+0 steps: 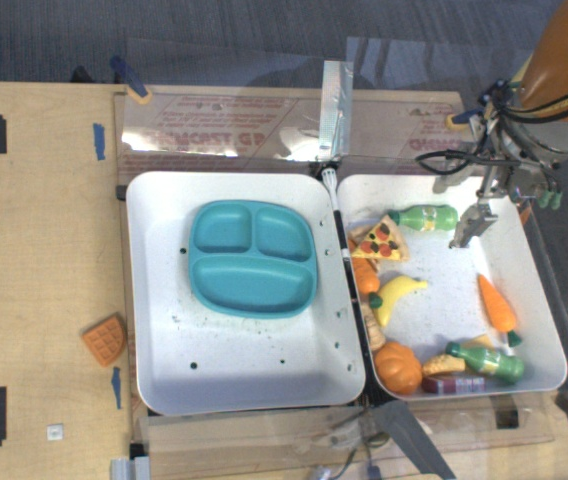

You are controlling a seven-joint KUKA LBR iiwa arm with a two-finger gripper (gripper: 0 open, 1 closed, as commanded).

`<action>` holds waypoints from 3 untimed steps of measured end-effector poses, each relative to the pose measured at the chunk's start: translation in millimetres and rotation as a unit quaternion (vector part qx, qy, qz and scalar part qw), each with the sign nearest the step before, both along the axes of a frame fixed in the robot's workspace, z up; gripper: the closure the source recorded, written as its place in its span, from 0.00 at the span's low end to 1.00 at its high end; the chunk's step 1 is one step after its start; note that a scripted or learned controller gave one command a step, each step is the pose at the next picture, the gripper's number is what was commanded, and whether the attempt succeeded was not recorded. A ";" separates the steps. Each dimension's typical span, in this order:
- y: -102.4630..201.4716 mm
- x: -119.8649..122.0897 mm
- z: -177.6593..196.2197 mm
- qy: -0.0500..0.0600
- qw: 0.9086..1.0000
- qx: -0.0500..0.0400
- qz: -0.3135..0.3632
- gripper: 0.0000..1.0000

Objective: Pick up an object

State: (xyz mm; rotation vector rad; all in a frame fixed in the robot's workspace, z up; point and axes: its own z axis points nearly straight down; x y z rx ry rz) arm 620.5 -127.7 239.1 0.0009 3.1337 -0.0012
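A: Bins? Plate?
B: Two white bins [154,268], one teal plate [254,258]
A: Fingers [469,230]?
B: Hang over right bin, grip unclear. One green bottle [426,217] just left of them, one carrot [497,303] below

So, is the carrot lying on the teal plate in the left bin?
No, the carrot lies in the right bin, while the teal plate sits in the left bin.

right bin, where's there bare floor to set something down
Free: the right bin's middle floor, bordered by the banana, carrot and green bottle, below the gripper. Crowded: its left wall, with pizza slice and pumpkin, and its front edge.
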 end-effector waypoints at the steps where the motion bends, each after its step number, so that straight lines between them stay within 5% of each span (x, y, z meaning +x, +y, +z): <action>1: -53.4 -27.3 -82.1 0.005 1.000 0.000 0.022 0.00; 2: -96.4 -39.9 -149.5 -0.002 1.000 -0.001 -0.010 0.00; 3: -95.6 -72.1 -150.4 -0.001 1.000 -0.001 -0.001 0.00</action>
